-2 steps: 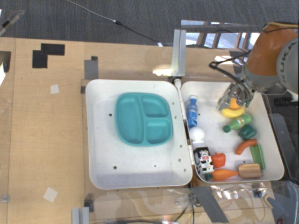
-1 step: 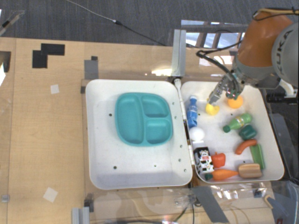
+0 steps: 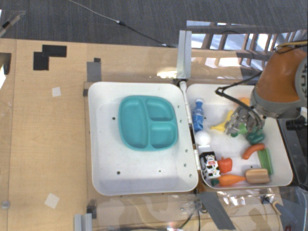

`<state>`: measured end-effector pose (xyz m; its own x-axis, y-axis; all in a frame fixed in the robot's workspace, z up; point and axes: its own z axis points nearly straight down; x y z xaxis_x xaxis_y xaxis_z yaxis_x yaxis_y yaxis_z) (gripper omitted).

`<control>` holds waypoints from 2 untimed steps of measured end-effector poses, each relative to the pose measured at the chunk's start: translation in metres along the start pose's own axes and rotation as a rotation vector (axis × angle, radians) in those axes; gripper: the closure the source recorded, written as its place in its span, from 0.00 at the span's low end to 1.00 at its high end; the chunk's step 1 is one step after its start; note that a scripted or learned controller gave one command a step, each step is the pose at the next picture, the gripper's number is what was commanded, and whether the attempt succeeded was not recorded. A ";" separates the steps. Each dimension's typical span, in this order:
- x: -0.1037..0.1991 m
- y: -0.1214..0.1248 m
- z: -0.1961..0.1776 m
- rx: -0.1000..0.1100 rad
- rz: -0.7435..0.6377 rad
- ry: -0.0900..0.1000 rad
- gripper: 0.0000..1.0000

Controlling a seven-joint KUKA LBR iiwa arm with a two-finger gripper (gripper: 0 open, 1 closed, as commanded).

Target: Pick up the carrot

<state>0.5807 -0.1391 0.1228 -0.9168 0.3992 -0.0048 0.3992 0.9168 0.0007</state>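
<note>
The carrot [image 3: 231, 180] is orange with a green stub at its left end. It lies flat along the front wall of the right bin [image 3: 284, 172], between a cow-patterned box [image 3: 209, 163] and a tan block [image 3: 257, 176]. My gripper [image 3: 239, 123] hangs over the middle of that bin, well behind the carrot and apart from it. It sits next to a yellow banana-like toy [image 3: 219, 126] and a dark green toy [image 3: 255, 137]. The grey wrist with its orange band [image 3: 281, 78] hides part of the bin's back right corner.
The right bin also holds a blue bottle [image 3: 198, 114], a white ball [image 3: 202, 138], a small red-orange piece [image 3: 225, 165], a curved orange-red piece [image 3: 252, 150] and a green stick [image 3: 264, 160]. A teal divided plate [image 3: 147, 122] lies in the left bin [image 3: 103, 177].
</note>
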 end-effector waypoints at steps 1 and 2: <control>-0.033 -0.035 -0.138 -0.001 -0.015 -0.017 1.00; -0.013 -0.069 -0.277 0.001 -0.154 -0.017 1.00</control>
<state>0.5633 -0.2069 0.3994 -0.9670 0.2537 -0.0222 0.2538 0.9672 -0.0020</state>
